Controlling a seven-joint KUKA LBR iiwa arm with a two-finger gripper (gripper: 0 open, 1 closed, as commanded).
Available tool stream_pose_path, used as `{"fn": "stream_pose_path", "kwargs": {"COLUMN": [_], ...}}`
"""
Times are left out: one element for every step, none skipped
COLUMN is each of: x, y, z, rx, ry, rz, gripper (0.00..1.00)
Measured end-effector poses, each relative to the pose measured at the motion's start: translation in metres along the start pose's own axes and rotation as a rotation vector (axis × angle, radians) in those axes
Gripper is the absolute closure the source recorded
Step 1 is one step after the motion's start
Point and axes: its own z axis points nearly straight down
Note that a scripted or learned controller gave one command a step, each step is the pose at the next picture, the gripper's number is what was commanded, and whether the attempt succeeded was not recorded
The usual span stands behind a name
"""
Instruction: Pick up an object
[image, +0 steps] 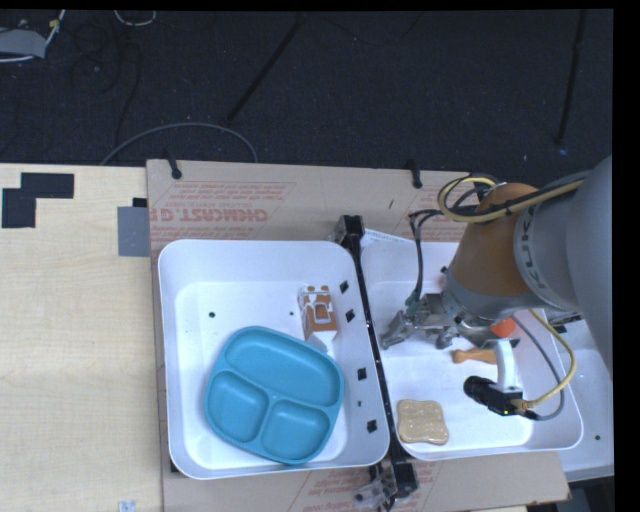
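Tan stick (472, 354) is lying in the right-hand bin (388, 275), just beside my gripper (412, 325). I am reaching in over that bin's left part, close to the black divider (360, 330), and I cannot tell whether my gripper is open or closed. Nearer the front edge, a toast-shaped piece (422, 421) is resting apart from it. Across the divider, the left-hand bin (200, 300) is holding a small brown-and-white toy (319, 308) and a blue divided plate (272, 393). Both bins are sitting on the pale counter (70, 350).
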Motion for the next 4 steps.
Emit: {"fn": "stream_pose_path", "kwargs": {"x": [-0.002, -0.007, -0.013, -0.014], "y": [0.0, 0.001, -0.006, -0.005], "z": [-0.011, -0.074, -0.133, -0.162], "rx": [0.0, -0.007, -0.009, -0.007], "ry": [0.0, -0.002, -0.002, -0.002], "rz": [0.006, 0.005, 0.006, -0.001], "gripper": [1.0, 1.0, 1.0, 1.0]}}
